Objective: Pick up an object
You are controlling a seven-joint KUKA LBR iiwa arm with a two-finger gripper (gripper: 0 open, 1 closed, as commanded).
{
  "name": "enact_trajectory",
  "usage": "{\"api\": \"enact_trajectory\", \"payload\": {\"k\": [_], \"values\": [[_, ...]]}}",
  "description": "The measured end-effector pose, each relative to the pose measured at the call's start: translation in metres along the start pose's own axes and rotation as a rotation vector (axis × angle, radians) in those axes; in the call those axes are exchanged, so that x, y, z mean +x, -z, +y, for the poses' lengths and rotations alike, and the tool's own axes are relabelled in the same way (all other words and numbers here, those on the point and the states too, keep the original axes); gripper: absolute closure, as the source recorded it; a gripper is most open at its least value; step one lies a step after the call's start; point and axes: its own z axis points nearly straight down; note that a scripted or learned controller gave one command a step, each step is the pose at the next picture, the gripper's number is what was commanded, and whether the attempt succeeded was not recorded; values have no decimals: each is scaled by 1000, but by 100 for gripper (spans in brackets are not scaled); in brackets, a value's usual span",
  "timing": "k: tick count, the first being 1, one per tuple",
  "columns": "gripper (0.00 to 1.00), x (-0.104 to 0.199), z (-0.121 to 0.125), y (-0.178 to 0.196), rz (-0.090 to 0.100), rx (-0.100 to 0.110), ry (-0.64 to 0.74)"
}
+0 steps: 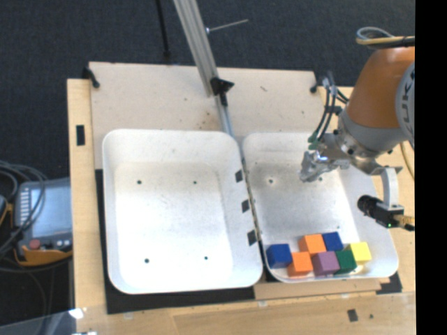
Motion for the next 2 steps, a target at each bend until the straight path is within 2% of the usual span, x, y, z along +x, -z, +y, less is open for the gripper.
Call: {"api": "enact_trajectory", "payload": {"k": [1, 2], "values": [[100, 49, 10, -11, 2, 8, 2], [100, 95, 16, -5, 2, 5, 2]]}}
